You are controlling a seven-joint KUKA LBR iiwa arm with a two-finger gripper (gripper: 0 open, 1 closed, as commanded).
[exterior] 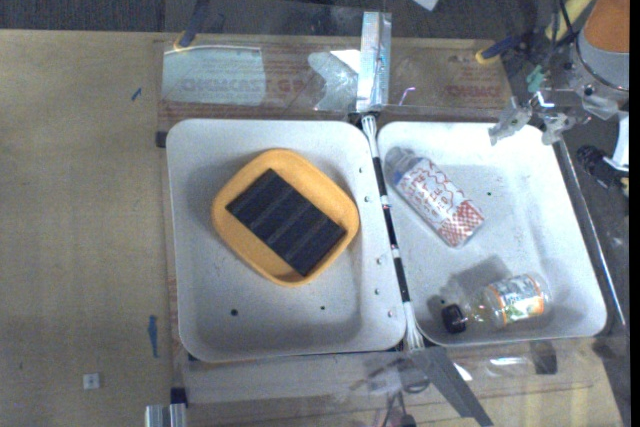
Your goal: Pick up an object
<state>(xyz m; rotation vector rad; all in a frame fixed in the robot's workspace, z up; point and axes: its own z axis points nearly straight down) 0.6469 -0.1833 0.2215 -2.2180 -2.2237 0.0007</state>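
Camera view: the end effector (520, 118) sits at the far right corner of the right bin (575, 215), above its rim; I cannot tell its state, and nothing shows in its hold. Judged, the pick has not begun. Next it must descend over one object: the wrapped bottle (435, 200) in that bin's left part, or the clear bottle (497, 301) near its front. The yellow pad (285, 215) lies beyond the bin's left wall.

An orange-rimmed dark pad (285, 228) fills the left bin (200, 315); two bottles (435, 199) (497, 301) lie in the right bin (560, 215).
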